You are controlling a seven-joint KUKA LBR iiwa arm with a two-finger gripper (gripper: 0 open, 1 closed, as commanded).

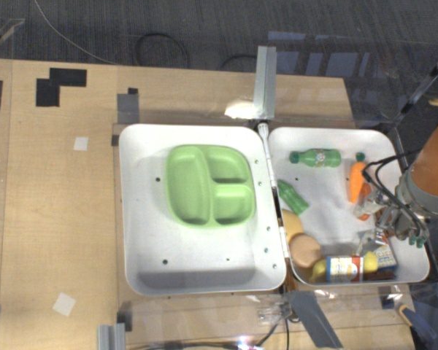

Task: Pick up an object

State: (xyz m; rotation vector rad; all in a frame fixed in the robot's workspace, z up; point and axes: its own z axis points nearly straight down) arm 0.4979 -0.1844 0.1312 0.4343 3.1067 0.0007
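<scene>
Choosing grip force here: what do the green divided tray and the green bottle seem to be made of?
Green divided tray: likely moulded plastic, matte, with an even colour and soft rounded compartment edges. Green bottle: probably plastic too, glossier, with a label; too small to be sure.

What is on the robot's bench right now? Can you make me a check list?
Surface: wooden bench with two white bins side by side.
Job's things: right bin holds a green bottle, carrot, brown ball, lying bottle.
Clutter: green divided tray in left bin.
Claw: claw low over right bin's right side, fingers unclear.
Cables: black cable by the arm; loop on the floor.
Surroundings: dark carpet.
</scene>
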